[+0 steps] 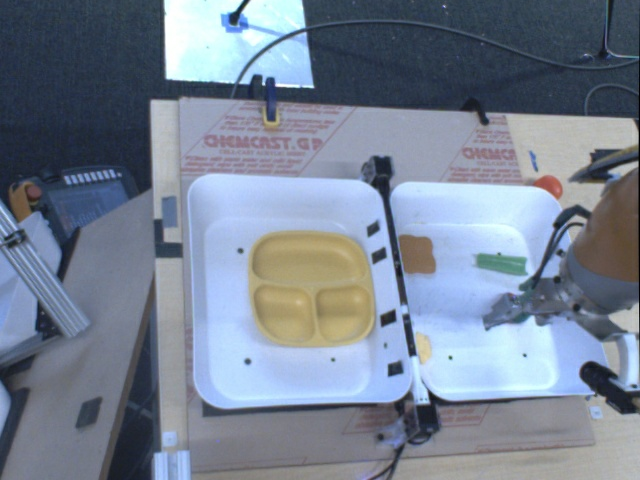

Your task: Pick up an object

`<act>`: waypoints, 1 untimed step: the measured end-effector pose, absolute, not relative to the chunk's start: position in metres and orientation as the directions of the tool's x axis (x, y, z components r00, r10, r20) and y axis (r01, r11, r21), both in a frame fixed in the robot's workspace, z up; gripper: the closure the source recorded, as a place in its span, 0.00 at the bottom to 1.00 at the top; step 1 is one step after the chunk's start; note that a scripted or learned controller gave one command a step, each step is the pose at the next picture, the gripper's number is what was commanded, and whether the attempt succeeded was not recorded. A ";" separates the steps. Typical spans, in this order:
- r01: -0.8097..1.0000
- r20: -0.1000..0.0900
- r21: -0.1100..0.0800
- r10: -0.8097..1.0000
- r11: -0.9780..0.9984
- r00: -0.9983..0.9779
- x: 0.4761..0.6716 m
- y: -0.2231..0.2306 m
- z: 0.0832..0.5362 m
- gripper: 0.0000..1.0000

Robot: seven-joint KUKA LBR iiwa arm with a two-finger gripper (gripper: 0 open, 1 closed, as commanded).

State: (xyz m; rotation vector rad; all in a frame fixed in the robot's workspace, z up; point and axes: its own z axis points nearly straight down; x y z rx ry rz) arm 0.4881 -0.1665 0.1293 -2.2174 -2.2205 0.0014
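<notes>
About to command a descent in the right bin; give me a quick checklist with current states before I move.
1. Gripper over the right white bin, above its floor: ok.
2. Nothing seen between the gripper's tips: ok, no grasp yet.
3. Finger opening: cannot tell, too blurred.
4. Flat green strip lies free, up and slightly right of the gripper, apart from it: ok.
5. Brown square piece sits near the divider, away from the arm: ok.
6. Yellow three-compartment tray lies in the left white bin, out of the path: ok.

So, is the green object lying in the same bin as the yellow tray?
No, the green object lies in the right bin, while the yellow tray sits in the left bin.
</notes>
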 end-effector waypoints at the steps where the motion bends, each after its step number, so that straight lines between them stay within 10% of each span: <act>1: 1.000 -0.001 0.003 1.000 0.001 -0.001 0.490 -0.168 0.143 1.00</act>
